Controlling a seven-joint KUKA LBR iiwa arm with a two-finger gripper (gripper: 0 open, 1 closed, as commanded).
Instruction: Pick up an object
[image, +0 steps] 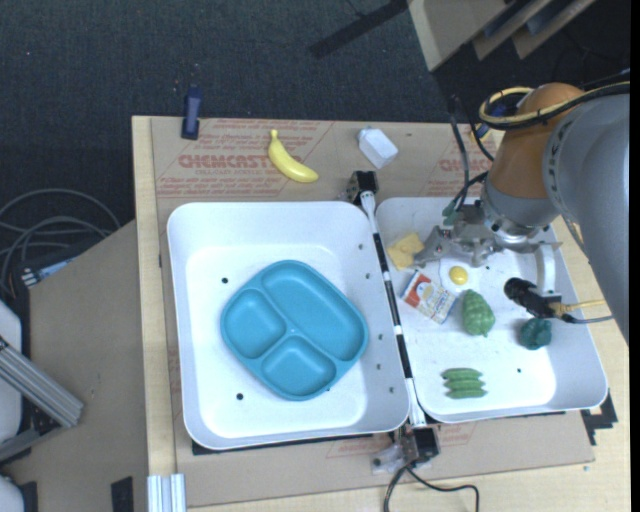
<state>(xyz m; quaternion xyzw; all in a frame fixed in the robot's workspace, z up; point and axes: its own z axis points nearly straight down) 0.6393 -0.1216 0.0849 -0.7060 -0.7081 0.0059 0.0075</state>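
— Over the far end of the right bin (525, 385) hangs the gripper (463, 250). Can you make out how it stands?

— No. The grey arm (595, 150) covers most of it from above, and the tip is a blur of metal parts. Open or closed, gripping or not, I cannot tell. The arm itself is cut off at the right edge.

— What lies nearest to it?

— A toy fried egg (458, 275), just on the near side of it. Whether the two touch, I cannot tell. Left of the egg lies a red-and-white packet (428, 297), tilted; its print is too small to read. By the bin's left wall sits a pale yellow piece (405, 248) of unclear kind.

— And the rest of that bin?

— A lumpy green thing (477, 313) just beside the packet, a teal lump (535, 332) near the right wall, and green pea pods (462, 381) toward the front.

— The other side?

— A blue divided plate (292, 327) lies in the left bin (195, 250). Beyond the bins, on the bench (240, 160), are a banana (290, 160), a white block (378, 147) and a small dark blue thing (191, 112), hard to identify.
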